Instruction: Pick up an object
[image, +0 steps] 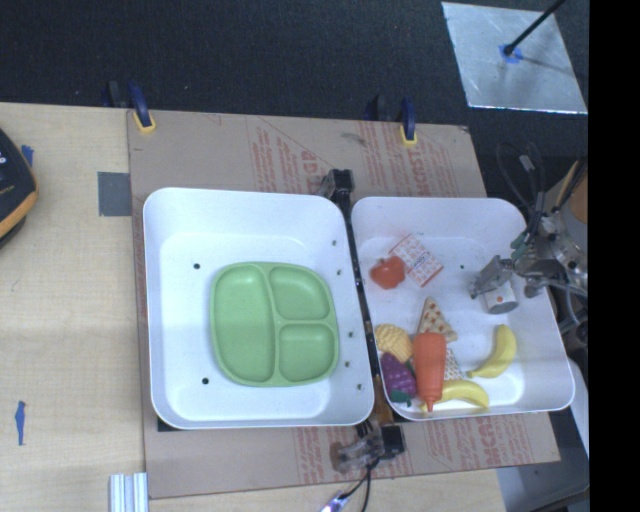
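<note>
Toys crowd your right bin: tomato, card, pizza slice, corn, grapes, carrot, two bananas. Your gripper hangs over that bin's right side; whether it grips, you cannot tell. Left bin carries a green tray.

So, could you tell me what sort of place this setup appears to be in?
Probably a robotics lab's grasping test bench: two white bins, the left bin and right bin, sit on clamped cardboard, with toy food such as a carrot and a gripper reaching in.
</note>
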